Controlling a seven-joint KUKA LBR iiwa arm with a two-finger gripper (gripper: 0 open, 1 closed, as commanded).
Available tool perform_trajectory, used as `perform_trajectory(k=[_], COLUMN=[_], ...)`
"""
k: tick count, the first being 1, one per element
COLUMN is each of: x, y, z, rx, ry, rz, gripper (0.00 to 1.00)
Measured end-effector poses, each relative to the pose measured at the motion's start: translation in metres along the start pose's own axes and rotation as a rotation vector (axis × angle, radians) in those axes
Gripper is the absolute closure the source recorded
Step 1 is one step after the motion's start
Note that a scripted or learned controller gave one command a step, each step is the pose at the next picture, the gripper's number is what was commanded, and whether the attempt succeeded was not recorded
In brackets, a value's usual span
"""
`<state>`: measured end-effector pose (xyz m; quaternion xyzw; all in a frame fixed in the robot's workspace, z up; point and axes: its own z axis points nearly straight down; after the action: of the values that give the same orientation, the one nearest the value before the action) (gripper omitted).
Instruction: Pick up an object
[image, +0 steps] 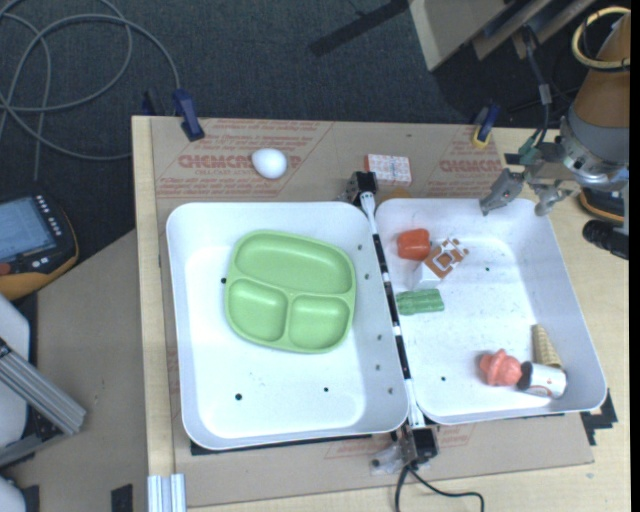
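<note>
Approach stage, nothing gripped yet.

Gripper (522, 192) poised over far rim of right bin (570, 300), fingers (497, 197) spread wide and bare. Nearest candidates below-left of fingertips: orange block (413, 243), patterned piece (446, 257), green block (419, 302). Next, probably: shift inward over one, descend, close.

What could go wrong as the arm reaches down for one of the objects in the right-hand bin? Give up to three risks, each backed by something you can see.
1. The gripper hangs open over the right bin's far rim, so descending here could strike the rim.
2. The orange block and the patterned piece lie close together; a grasp might nudge or catch both.
3. The green flat piece lies low beside the bin's left wall, probably giving the fingers little to close on.
</note>
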<state>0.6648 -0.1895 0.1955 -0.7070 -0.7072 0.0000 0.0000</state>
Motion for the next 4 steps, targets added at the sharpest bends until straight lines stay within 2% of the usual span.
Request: perform_trajectory(k=[1,2,3,4], x=[0.072,0.058,0.058,0.058], y=[0.003,-0.017,-0.015,-0.015], z=[0.086,0.111,0.099,0.099], rx=[-0.005,0.001,-0.004,-0.003], ry=[-0.002,0.001,-0.001,-0.001], rz=[0.0,0.001,0.0,0.0], gripper=[0.0,0.0,1.0,0.0])
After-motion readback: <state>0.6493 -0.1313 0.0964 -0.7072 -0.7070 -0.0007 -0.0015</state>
